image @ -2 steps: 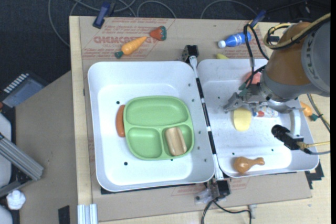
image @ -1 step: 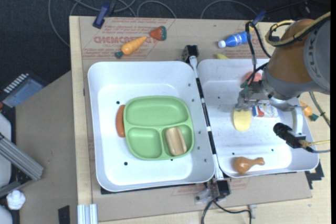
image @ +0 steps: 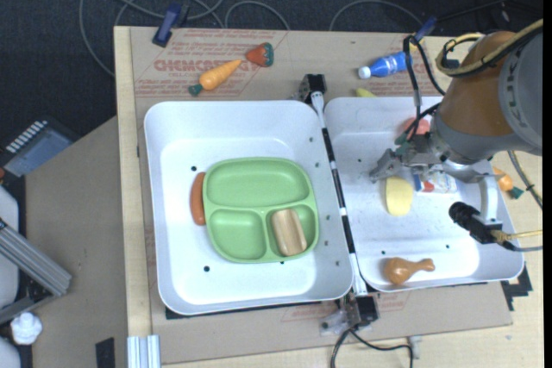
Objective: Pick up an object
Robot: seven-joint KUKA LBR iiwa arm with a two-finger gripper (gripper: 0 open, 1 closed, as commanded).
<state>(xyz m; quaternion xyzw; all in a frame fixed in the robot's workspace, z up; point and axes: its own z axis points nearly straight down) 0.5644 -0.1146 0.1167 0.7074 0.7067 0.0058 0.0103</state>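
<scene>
The bench (image: 233, 65) is a tan board printed with faded red lettering, set on dark carpet strewn with looping cables. Two white bins sit on it side by side. The left bin (image: 172, 142) holds a green divided tray (image: 254, 185) with a bread roll (image: 289, 231) in one compartment (an orange sausage (image: 198, 198) lies against the tray's left edge). A toy carrot (image: 220, 73) and a blue-capped bottle (image: 384, 65) rest on the board beyond the bins. In the right bin (image: 431, 271), the end effector (image: 405, 161) hangs low, and I cannot tell how far open it is. A pale yellow object (image: 398, 196) lies just below it; a toy drumstick (image: 405, 269) lies nearer the front wall.
</scene>
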